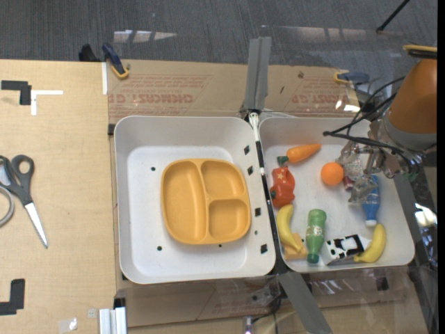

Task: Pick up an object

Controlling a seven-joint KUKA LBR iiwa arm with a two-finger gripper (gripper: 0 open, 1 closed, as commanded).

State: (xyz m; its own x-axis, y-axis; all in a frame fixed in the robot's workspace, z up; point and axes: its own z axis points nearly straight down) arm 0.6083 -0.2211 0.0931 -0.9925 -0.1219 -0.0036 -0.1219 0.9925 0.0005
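Orange (pixel 332 174), carrot (pixel 303 153), bananas in right bin (pixel 403 218), divided plate (pixel 206 202) in left bin (pixel 132 207)

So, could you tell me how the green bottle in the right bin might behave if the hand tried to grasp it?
The green bottle lies on its side, so its round body would probably roll if nudged. It looks like smooth plastic, likely light and a bit slippery. A banana sits close beside it, which may crowd the hand.

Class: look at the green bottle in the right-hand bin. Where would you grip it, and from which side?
Grip the green bottle across its mid-body, coming straight down from above. It lies flat, pointing up-down in the view, so its narrow width is the span to close on. A banana lies close on its left, leaving little room.
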